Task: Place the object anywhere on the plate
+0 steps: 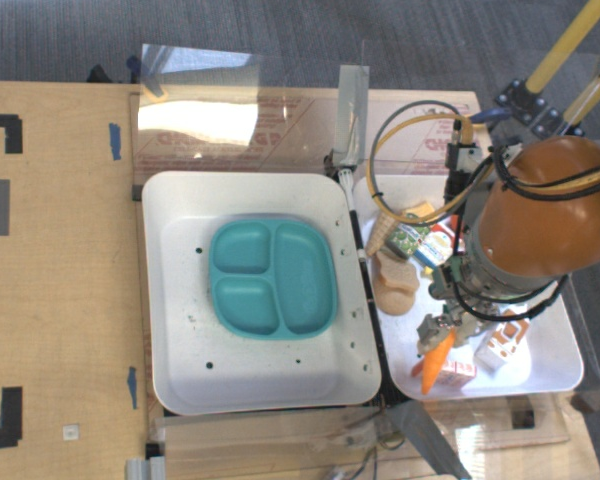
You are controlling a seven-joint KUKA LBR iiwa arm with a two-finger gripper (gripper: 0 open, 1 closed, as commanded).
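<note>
A teal plate (273, 276) with three compartments lies in the middle of the left white bin (165, 268). My gripper (442, 328) hangs low in the right bin (565, 360), under the arm's orange band. An orange carrot (432, 366) lies slanted just below the gripper, its upper end right at the gripper's tip. The arm's bulk hides whether the carrot is touched. The gripper is well to the right of the plate, across the wall between the bins.
The right bin also holds a tan bread-like piece (396, 282), a waffle cone (380, 232), a green can (408, 240) and two small red-and-white cartons (460, 372) (504, 344). Yellow cables loop above the wrist. A cardboard surface lies to the left.
</note>
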